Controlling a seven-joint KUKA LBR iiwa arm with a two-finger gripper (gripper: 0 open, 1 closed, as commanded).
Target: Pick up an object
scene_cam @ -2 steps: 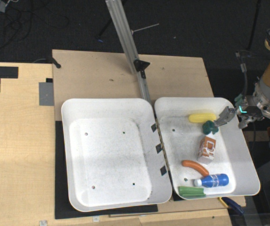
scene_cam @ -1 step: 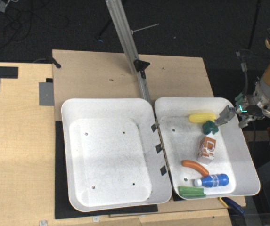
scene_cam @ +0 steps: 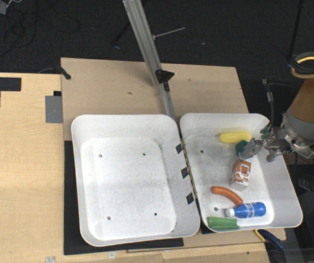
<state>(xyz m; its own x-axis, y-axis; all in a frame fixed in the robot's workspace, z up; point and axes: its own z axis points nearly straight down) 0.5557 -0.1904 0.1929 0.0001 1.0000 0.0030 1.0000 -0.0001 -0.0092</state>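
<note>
Dark floor strewn with cables lies behind the tan surface [scene_cam: 200,86], which carries 2 shallow white bins side by side, with a slanted metal rail [scene_cam: 146,43] rising beyond them.

At the right edge of the view, the grey arm [scene_cam: 304,114] with its orange band reaches in over the right bin [scene_cam: 280,190]. Its jaws [scene_cam: 253,147] hang low over the upper part of that bin, and whether they are open or closed cannot be told at this size. A small dark teal piece [scene_cam: 242,146] sits right at their tip; whether it is a loose object or part of the tool cannot be told either.

All the pickable things lie in the right bin:
- Yellow corn-like object [scene_cam: 235,137], just above and to the left of the jaws, very close.
- Orange and white packet [scene_cam: 241,173], just below the jaws, standing on a tilt.
- Orange sausage-shaped object [scene_cam: 226,193], further below and slightly left.
- Blue bottle with a white cap [scene_cam: 247,210], lying on its side near the bin's lower rim, well below the jaws.
- Green flat object [scene_cam: 223,223], at the lower rim, farthest from the jaws.

Well to the left of the jaws sits the left bin [scene_cam: 85,141].
</note>
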